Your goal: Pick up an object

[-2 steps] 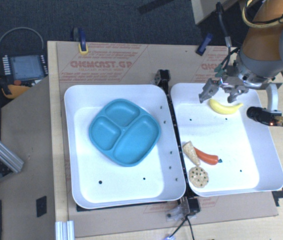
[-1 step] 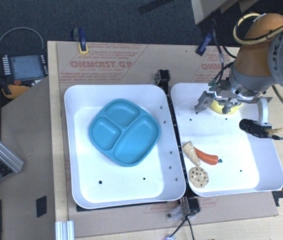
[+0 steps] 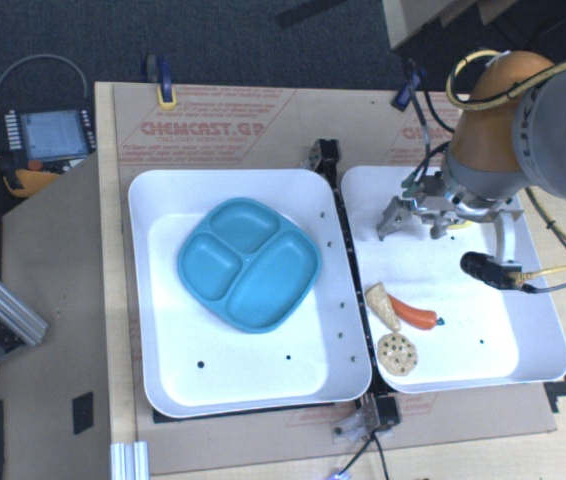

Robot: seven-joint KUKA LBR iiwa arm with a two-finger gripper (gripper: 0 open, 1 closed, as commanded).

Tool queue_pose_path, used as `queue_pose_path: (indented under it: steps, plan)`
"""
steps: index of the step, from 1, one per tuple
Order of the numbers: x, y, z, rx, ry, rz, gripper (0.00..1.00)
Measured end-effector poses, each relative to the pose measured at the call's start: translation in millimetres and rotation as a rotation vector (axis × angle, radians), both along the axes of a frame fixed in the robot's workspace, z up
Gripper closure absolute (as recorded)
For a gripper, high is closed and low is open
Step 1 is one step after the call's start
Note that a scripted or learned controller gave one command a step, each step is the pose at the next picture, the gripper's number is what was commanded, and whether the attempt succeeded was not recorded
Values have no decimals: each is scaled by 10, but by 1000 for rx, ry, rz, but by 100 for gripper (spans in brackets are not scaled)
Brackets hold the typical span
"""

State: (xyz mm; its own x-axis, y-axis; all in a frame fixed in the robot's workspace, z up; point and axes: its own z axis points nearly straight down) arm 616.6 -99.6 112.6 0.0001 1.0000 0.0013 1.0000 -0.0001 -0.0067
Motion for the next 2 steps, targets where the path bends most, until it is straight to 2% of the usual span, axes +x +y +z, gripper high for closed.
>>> queue_pose_path:
  steps: [1, 2]
  plan:
    - [-8, 7, -299, 0, -1, 0, 0]
    - [6, 6, -172, -1, -6, -1, 100]
